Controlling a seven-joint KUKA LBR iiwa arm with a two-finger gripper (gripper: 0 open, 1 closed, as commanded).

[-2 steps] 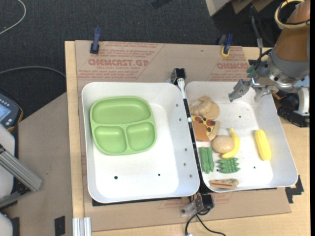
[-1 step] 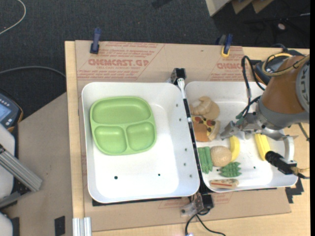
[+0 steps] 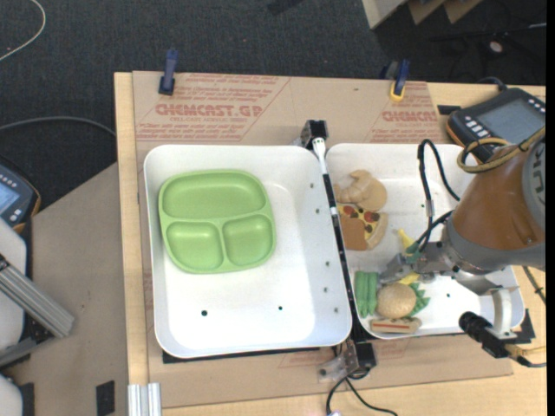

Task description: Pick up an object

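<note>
Toys crowd the right bin [image 3: 438, 159], where the gripper [image 3: 408, 265] hangs low, reaching in from the right. Just below and left of it sits a toy burger [image 3: 396, 300] on green lettuce [image 3: 368, 290], with a hot dog [image 3: 395, 324] at the rim further below. Above and left of it lie a pizza slice [image 3: 362, 224] and a tan toy [image 3: 364, 187]. Far left, the other bin [image 3: 295, 258] holds a green divided plate [image 3: 217, 221]. Whether anything is gripped is impossible to make out.

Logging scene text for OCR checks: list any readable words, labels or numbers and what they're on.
"CHEMCAST GP": red print on the brown sheet behind the left bin; smaller lines under it are blurred.
Same red print, partly cut off, behind the right bin: unreadable.
Handheld pendant screen: too small to read.
</note>
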